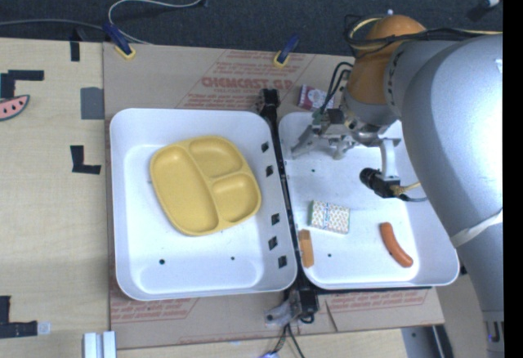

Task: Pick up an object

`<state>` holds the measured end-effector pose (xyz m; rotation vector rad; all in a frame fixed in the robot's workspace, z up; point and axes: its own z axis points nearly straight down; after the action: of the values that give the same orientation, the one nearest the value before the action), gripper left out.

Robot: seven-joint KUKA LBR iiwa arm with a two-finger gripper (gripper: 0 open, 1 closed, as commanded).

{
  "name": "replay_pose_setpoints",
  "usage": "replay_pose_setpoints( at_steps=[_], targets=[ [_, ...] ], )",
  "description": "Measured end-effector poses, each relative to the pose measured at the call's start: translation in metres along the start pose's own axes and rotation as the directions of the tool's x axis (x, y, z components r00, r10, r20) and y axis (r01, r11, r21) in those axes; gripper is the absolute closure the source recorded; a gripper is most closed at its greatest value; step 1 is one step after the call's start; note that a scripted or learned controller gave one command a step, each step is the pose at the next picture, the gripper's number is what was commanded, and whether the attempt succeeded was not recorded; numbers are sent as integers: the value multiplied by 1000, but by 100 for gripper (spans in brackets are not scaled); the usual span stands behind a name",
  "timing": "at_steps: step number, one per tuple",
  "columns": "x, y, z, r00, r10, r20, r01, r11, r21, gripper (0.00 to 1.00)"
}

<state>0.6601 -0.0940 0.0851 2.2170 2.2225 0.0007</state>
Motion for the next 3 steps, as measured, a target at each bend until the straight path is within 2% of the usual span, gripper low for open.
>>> replay_pose_setpoints(
  at_steps=[1, 2, 3],
  targets=[
    [0, 0, -10, 1000, 0, 3, 0, 1000, 1, 100],
    [0, 0, -10, 1000, -1, 3, 1, 1000, 1, 0],
    [-12, -70, -1, 1000, 2, 0, -2, 1000, 0, 0]
  ],
)
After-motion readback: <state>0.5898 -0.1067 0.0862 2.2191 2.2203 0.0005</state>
